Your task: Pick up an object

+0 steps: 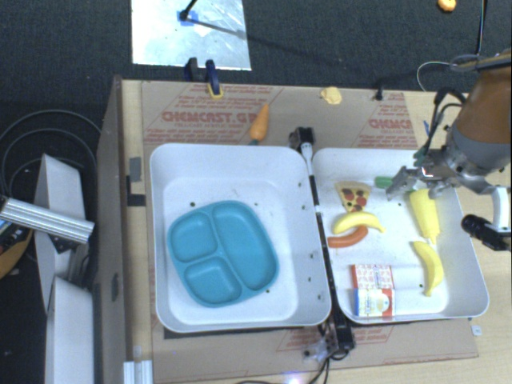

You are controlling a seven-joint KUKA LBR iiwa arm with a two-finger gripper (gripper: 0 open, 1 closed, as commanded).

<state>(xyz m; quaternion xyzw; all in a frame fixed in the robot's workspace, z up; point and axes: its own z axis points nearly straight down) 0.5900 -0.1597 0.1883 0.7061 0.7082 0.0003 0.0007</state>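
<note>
Your claw [418, 181] sits at the right of the frame over the upper part of the right bin [472, 294], but it blurs into the wrist hardware, so you cannot tell how it stands. Just below it lies a yellow corn-like piece [424, 213], its top end partly covered; a banana [430, 266], pizza slice [353, 195], sausage [348, 238] and small carton [373, 289] lie nearby. The left bin [184, 166] holds a blue divided tray [222, 251].

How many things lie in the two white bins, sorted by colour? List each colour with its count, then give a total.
Blue: 1, the divided tray
Yellow: 3, a small banana, a corn cob, a large banana
Orange-red: 1, the sausage
Mixed colours: 2, the pizza slice, the printed box
Total: 7
</note>
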